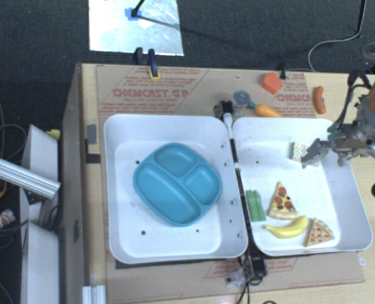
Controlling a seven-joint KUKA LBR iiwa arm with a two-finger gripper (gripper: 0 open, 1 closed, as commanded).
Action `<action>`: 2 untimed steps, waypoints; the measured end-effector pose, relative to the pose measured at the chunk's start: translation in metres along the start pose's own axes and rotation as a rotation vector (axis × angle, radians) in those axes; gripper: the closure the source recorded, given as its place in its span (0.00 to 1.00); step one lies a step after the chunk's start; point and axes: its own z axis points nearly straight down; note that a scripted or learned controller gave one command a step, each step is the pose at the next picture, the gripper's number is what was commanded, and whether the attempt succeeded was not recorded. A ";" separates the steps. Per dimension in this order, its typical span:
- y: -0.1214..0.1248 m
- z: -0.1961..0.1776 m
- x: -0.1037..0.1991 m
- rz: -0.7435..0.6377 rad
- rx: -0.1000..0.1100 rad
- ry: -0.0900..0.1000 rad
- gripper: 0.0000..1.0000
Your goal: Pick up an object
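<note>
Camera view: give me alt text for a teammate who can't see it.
The pincer hangs over the right bin beside a small green-and-white item; a banana, two pizza slices and a green piece lie nearer. The left bin holds a blue divided plate.

Bench [175, 84] bears two white bins [127, 189] side by side.

One fixed camera above the bench [194, 81], slanting down on both bins [175, 252].

The grey arm [372, 116] enters from the right, its wrist bent toward the left. The gripper [325, 152] hangs low at its end, 2 fingers [313, 156] spread apart and pointing left and downward.
</note>
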 end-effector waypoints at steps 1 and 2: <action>0.020 0.154 0.015 0.002 0.004 0.001 0.00; 0.014 0.193 0.013 0.002 0.001 0.001 0.00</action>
